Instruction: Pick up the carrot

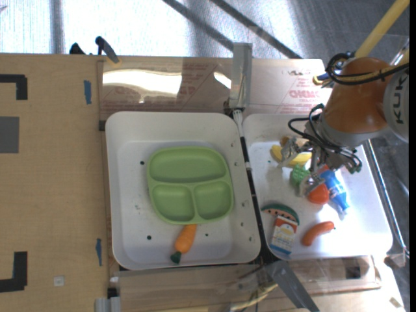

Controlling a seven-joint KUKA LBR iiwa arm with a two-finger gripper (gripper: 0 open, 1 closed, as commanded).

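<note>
The carrot, at six o'clock of the green divided plate, looks light, stiff, slick plastic; grasp mid-body. Whether the claw is gripping anything, I cannot tell.

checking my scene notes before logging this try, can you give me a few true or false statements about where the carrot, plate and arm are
1. The carrot lies in the left bin. True.
2. The carrot sits inside a compartment of the green plate. False: it lies on the bin floor beside the plate's near edge.
3. The tool is over the right bin. True.
4. The carrot is between the tool's fingers. False: it lies in the other bin, apart from the tool.
5. A sausage lies in the right bin. True.
</note>
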